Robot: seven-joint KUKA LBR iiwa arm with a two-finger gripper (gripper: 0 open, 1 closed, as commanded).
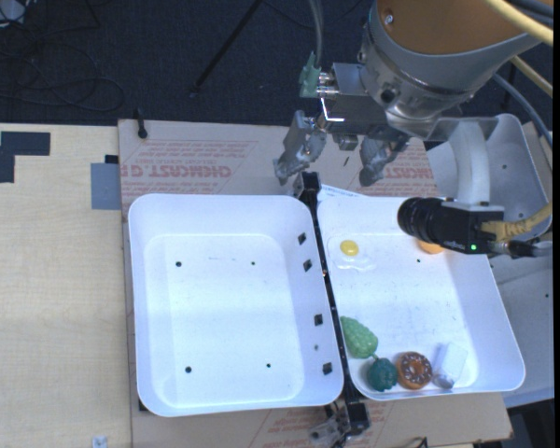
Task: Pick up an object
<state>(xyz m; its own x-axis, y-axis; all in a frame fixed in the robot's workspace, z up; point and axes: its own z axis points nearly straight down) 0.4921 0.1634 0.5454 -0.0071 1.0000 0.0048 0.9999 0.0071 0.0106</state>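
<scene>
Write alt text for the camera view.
A grey arm's two-finger gripper hangs open above the far edge of two shallow white bins, holding nothing. The right bin holds a fried egg toy, a green leafy piece, a dark teal lump, a chocolate doughnut and a white block.

The grey arm [448,35] is reaching in from the right, its claw [336,166] hanging raised with fingers [297,157] spread apart, gripping nothing.

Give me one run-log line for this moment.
gripper: jaws open, holding nothing, raised over bins' far edge | right bin: fried egg, green toy, donut | grasp: not yet done
</scene>
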